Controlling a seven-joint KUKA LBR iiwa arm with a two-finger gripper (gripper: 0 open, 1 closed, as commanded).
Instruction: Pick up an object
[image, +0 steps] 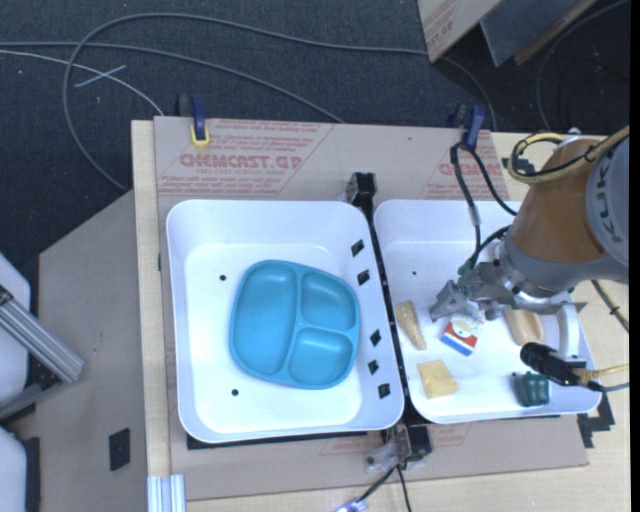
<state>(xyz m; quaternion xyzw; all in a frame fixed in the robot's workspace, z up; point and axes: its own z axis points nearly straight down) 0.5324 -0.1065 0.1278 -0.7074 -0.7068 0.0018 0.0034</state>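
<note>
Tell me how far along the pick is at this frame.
Done: the arm has reached into the right bin, and the gripper sits low just above the red, white and blue item. In hand: nothing visibly lifted; all items lie on the bin floor. Left: grasping and raising one.

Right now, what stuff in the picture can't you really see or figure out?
- End effector, camera view: the wrist above covers it, so open or shut is unclear.
- Red, white and blue object: too small to name.
- Tan piece: partly under the arm.
- Green object: small, with a black cable end against it.
- Right bin: the arm hides its far side.
</note>
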